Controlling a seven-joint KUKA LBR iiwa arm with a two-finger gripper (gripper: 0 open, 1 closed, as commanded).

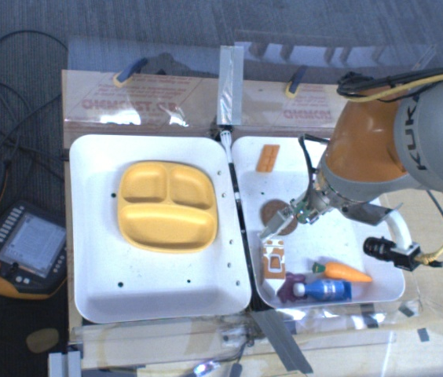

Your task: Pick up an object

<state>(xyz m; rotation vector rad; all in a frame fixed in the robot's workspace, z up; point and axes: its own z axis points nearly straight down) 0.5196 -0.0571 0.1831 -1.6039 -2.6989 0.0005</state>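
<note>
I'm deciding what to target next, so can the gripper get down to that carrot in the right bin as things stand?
Probably yes. The carrot lies uncovered near the front of the right bin, beside the blue bottle, with nothing on top; the gripper hangs nearby over the brown disc.

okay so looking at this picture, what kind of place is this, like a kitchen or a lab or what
Most likely a robotics lab or test bench, not a kitchen. A grey and orange arm reaches over two white bins, a handheld control pendant lies on the carpet with loose cables, and the food items look like toys, such as the carrot.
</note>
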